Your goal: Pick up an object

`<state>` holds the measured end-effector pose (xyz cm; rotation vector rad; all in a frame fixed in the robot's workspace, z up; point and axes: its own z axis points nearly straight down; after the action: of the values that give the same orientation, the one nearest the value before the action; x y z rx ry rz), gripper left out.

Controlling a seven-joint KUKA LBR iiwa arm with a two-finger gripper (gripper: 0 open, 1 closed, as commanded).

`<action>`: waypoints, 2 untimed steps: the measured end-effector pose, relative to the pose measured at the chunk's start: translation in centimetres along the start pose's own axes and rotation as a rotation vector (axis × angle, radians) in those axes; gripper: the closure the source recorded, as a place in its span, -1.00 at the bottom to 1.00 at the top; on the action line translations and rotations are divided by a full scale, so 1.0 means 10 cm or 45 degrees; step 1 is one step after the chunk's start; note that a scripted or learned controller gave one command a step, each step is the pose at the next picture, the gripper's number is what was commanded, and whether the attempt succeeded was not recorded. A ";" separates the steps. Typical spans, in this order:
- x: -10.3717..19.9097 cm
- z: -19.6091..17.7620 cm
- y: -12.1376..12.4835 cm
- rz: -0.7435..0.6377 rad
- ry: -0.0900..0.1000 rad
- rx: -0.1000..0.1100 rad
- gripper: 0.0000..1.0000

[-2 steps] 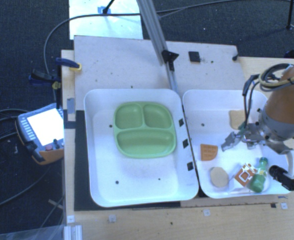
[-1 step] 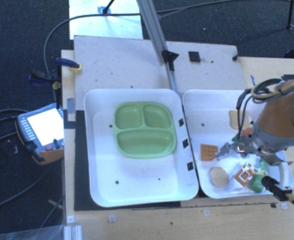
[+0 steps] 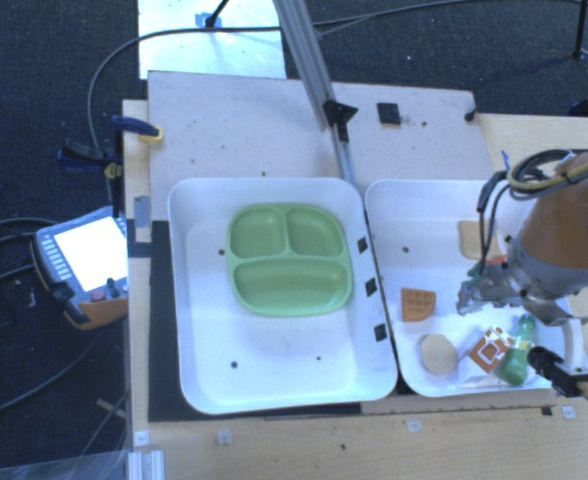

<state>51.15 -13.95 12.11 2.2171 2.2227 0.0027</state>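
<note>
The right bin [image 3: 414, 208] holds several small objects. An orange square piece [image 3: 417, 303] lies near its left wall, and a tan round disc [image 3: 437, 353] sits just in front of it. An orange-and-white patterned block [image 3: 491, 349] and a green bottle-shaped object [image 3: 515, 360] lie at the front right. A tan piece [image 3: 470, 238] is partly hidden behind the arm. My gripper [image 3: 484, 293] hangs over the bin's middle right, right of the orange square and above the patterned block. I see nothing held.
The left bin [image 3: 204, 368] bears a green divided plate [image 3: 289, 258]. A slanted metal pole [image 3: 309, 48] crosses the back of the bench. A small black block [image 3: 389, 114] lies behind the bins. A handheld screen unit [image 3: 84, 263] and cables lie on the floor at left.
</note>
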 end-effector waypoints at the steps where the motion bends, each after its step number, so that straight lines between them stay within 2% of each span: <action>1: -0.04 -0.62 0.07 -0.002 -0.002 -0.006 1.00; 2: 0.01 -1.24 0.07 -0.004 -0.002 -0.007 1.00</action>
<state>51.81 -13.81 24.53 2.2102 2.2225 0.0073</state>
